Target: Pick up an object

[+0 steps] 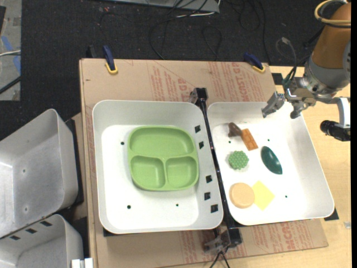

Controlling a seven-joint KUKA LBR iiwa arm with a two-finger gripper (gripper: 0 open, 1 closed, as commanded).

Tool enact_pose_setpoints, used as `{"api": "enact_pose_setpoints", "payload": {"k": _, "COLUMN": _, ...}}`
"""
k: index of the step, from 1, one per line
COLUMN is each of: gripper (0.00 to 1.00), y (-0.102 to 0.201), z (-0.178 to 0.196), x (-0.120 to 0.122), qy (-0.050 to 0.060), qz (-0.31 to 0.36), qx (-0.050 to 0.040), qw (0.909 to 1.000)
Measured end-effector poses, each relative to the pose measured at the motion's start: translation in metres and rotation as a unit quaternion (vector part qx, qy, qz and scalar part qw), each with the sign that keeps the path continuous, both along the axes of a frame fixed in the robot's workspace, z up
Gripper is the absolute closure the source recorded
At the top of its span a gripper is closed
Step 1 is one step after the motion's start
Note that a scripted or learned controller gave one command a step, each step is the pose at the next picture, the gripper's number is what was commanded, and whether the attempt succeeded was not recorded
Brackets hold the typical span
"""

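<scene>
Above the right bin's far corner, open jaws hang empty

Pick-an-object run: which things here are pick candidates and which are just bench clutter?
Job:
gripper, open, above the right bin's far edge
brown block
orange block
green bumpy ball
dark green oval
tan disc
yellow square

Lying about:
green divided plate in left bin
blue clamps
</scene>
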State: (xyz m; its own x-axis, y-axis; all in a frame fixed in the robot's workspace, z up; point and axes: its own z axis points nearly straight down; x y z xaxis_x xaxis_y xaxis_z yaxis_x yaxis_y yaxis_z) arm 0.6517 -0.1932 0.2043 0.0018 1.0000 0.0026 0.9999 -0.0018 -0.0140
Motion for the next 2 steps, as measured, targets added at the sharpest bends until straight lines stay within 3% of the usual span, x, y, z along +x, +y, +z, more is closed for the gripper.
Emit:
{"api": "enact_pose_setpoints", "payload": {"k": 1, "gripper": 0.0, "y": 0.001, "z": 0.01, "x": 0.003, "qy": -0.007, "qz": 0.002, "qx": -0.0016, "qw": 1.0}}
{"api": "enact_pose_setpoints", "payload": {"k": 2, "gripper": 0.0, "y": -0.005, "z": -0.035, "x": 0.006, "qy": -0.006, "qz": 0.001, "qx": -0.0018, "qw": 1.0}}
